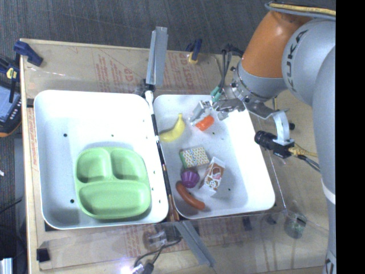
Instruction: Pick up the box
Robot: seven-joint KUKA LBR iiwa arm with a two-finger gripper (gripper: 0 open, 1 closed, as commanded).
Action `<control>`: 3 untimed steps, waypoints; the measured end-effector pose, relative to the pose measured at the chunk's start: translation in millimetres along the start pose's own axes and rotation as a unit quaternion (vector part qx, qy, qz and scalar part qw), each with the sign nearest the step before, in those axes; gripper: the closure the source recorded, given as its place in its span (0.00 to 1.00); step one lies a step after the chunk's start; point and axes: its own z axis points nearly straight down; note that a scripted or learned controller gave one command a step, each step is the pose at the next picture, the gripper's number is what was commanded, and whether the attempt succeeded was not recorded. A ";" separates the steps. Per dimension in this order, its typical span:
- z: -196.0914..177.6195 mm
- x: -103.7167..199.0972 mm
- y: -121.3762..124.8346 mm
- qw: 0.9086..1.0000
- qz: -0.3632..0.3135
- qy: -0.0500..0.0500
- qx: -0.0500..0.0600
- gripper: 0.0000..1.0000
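End effector (pixel 201 111) seemingly above right bin (pixel 258 170)

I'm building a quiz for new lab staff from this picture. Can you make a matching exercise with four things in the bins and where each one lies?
Things:
1. banana
2. green tray
3. sausage
4. carrot

Places:
A. near edge of the right bin, below the purple item
B. left bin
C. right bin's far end, just under the gripper
D. right bin, by the divide between the bins

Pairs: 1-D, 2-B, 3-A, 4-C
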 end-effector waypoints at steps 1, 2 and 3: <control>109.0 26.8 -33.9 0.998 0.066 0.001 0.002 0.00; 167.5 -5.1 -53.5 0.997 0.072 -0.001 -0.002 0.00; 166.3 -12.7 -5.4 0.998 0.070 -0.002 -0.005 0.00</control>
